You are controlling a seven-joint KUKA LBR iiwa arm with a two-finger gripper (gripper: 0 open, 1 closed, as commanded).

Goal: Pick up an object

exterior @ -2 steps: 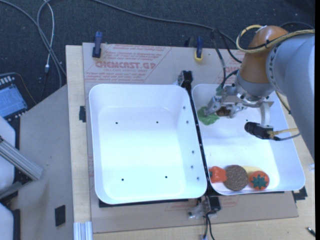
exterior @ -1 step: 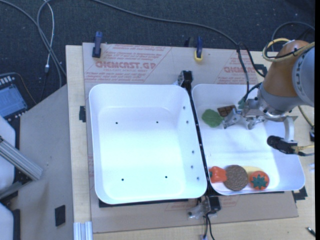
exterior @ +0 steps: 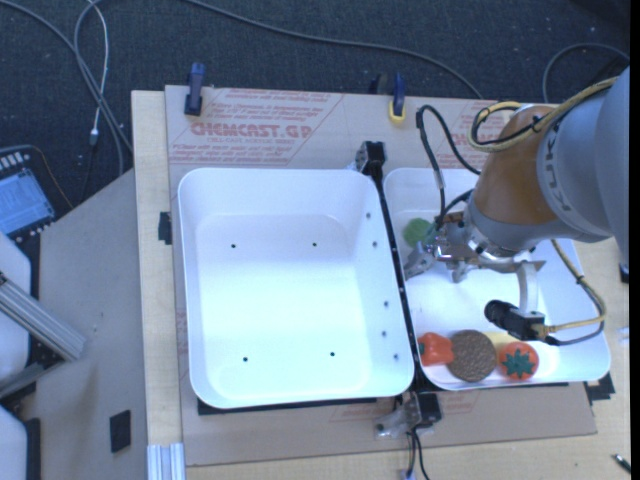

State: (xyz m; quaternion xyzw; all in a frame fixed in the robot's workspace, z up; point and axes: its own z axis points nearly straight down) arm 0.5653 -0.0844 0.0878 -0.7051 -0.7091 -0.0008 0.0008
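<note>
Right bin (exterior: 590,363) as landmark, pincer (exterior: 432,253) low at its left wall, grip state cannot be told, green object (exterior: 416,231) just beside it, brown disc (exterior: 473,356) between two red-orange items (exterior: 436,348) (exterior: 517,362) along the bin's near edge

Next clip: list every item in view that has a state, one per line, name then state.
left bin: upright on the bench, nothing inside.
right bin: upright, holds the items and the tool.
tool: low inside the right bin, near its left wall.
green object: on the bin floor beside the tool, partly hidden.
brown disc: lying flat at the near edge.
red object: resting against the disc's left.
red-and-green object: resting right of the disc.
</note>
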